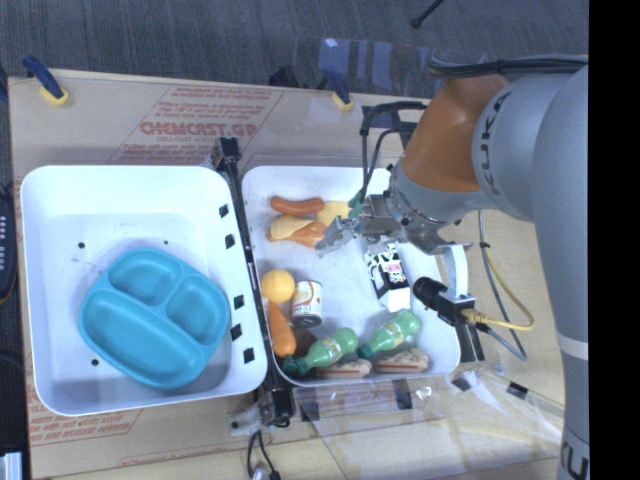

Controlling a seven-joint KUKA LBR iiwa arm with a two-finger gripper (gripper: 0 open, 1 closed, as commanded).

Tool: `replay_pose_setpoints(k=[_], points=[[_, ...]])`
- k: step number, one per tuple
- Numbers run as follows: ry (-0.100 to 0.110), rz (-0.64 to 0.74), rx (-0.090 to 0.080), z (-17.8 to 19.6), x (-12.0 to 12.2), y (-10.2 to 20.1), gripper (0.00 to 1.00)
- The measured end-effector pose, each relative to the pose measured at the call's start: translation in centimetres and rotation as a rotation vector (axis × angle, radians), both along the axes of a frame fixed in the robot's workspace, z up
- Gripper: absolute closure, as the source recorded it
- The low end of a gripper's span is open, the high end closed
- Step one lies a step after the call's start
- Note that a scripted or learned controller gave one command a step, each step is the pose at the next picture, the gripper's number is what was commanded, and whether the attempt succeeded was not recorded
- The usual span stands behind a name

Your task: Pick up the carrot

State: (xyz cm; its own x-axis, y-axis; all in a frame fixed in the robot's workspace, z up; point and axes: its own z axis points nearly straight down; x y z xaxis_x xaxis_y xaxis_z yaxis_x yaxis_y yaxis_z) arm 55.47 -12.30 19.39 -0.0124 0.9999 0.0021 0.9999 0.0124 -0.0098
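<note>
Two bins sat side by side on the bench [120, 98]. The left bin [40, 208] held a divided plate [153, 315] in its lower half. In the right bin [300, 183], a sausage [296, 206] lay at upper left, a can [307, 302] mid-left, the carrot [281, 330] just below-left of it, and two bottles [390, 335] along the lower edge. The end effector [345, 226] hung over the bin's upper middle, right of the sausage.

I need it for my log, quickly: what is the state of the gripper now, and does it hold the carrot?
Gripper: state cannot be told; it is over the right bin's upper part.
Carrot: lies in the bin, not held.
</note>
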Motion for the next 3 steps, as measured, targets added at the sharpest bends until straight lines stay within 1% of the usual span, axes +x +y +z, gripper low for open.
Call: replay_pose_setpoints(k=[1,2,3], points=[[-0.014,-0.062,0.002,-9.7,6.9,2.0,0.00],[0.003,-0.138,-0.003,-10.3,2.1,3.1,0.00],[0.009,-0.129,-0.003,-9.4,2.1,3.2,1.00]])
